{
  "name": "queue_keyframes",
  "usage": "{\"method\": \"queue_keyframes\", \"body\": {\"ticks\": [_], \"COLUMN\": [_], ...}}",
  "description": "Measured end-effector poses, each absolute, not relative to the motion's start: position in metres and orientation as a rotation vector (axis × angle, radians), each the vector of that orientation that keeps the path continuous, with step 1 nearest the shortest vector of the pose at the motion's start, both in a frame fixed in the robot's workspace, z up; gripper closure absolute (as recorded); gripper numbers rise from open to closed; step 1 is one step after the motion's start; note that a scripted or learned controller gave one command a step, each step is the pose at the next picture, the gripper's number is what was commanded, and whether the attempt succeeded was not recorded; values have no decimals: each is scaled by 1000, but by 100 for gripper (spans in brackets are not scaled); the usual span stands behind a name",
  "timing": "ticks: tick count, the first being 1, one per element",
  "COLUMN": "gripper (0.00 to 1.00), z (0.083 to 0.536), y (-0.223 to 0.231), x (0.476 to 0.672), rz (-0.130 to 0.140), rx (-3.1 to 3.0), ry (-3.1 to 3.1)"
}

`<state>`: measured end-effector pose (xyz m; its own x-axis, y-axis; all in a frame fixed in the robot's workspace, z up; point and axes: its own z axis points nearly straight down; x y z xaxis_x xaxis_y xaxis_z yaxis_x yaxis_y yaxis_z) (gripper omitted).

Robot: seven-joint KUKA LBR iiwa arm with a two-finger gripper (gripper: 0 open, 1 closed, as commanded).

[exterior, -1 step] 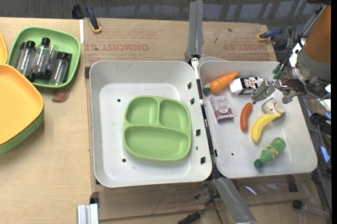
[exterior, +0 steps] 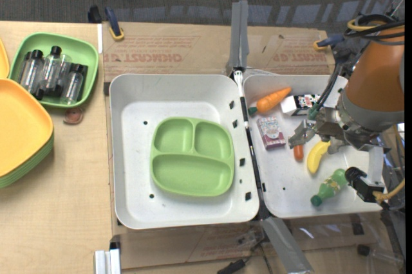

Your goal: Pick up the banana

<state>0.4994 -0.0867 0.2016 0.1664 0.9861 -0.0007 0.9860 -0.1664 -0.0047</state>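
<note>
Your banana (exterior: pixel 315 157) lies in the right bin (exterior: pixel 283 199), between a small red item (exterior: pixel 298 152) and the green bottle (exterior: pixel 329 186), with the carrot (exterior: pixel 273 99) farther back. The jaws (exterior: pixel 317 137) hang just above its upper end, spread apart and gripping nothing. The left bin (exterior: pixel 129 137) holds a green divided plate (exterior: pixel 192 157).

We see the bench (exterior: pixel 58 215) bearing two white bins (exterior: pixel 129 157) side by side on cardboard (exterior: pixel 174 54). At left: yellow plates (exterior: pixel 22 131), green tray (exterior: pixel 87 63) of vials.
</note>
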Motion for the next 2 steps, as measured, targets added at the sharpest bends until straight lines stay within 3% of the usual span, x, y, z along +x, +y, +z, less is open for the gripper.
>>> {"method": "queue_keyframes", "body": {"ticks": [1, 2], "gripper": [0, 100], "z": [97, 113], "y": [-133, -136], "x": [522, 525], "rz": [5, -6], "rx": [-2486, -2497], "ry": [-1916, -1917]}}
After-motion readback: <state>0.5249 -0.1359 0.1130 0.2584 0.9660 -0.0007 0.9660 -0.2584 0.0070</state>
